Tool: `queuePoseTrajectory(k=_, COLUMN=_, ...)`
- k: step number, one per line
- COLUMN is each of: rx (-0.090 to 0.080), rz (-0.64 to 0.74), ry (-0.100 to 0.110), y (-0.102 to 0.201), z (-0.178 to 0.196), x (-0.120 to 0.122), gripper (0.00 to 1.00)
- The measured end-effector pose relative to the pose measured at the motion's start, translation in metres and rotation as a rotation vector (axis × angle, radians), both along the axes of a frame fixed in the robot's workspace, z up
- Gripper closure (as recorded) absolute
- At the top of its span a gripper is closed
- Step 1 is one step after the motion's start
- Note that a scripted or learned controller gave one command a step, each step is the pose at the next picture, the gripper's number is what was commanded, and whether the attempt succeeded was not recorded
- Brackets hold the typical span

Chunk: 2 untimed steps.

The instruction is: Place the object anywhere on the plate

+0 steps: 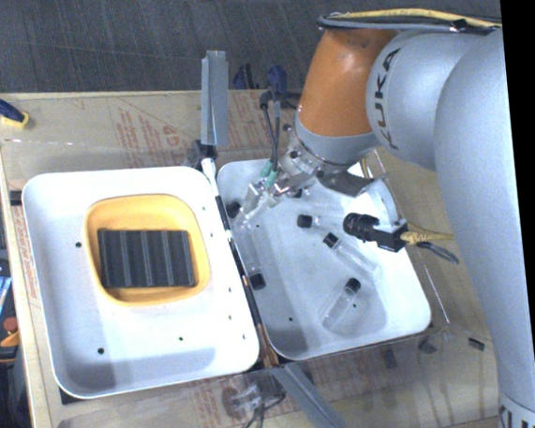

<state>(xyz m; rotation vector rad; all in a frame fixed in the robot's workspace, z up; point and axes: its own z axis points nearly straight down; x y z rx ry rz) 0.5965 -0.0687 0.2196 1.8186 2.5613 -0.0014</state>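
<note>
- Plate: yellow, rounded-square, sitting in the left bin with a dark ribbed block already on its middle. Any drop has to find rim or land on that block, where a small piece might roll off.
- The object isn't obvious. The right bin holds several small clear pieces with black caps: one low in the bin, one mid-bin, one higher up. I take one of these to be the target, but can't say which.
- Gripper: low over the right bin's upper-left corner, close to the wall between the bins. The wrist clutter hides the tips, so whether it is wide, narrow or holding anything I cannot tell.
- Risks as I judge them:
  - clear plastic on white is hard to make out, so a grasp could close on nothing;
  - slick little pieces can squirt out sideways;
  - working so near the corner, a finger could catch the bin wall;
  - carrying across, a loose grip might drop the piece in the gap between bins.
</note>
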Motion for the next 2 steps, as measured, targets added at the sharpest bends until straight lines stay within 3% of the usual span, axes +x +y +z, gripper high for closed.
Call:
queuePoseTrajectory(k=1, rx=0.002, rz=0.153, ry=0.004, y=0.043, z=-0.028, x=0.016, gripper=1.00)
queuePoseTrajectory(k=2, rx=0.000, rz=0.328, ry=0.001, y=0.070, z=-0.024, x=0.023, gripper=1.00)
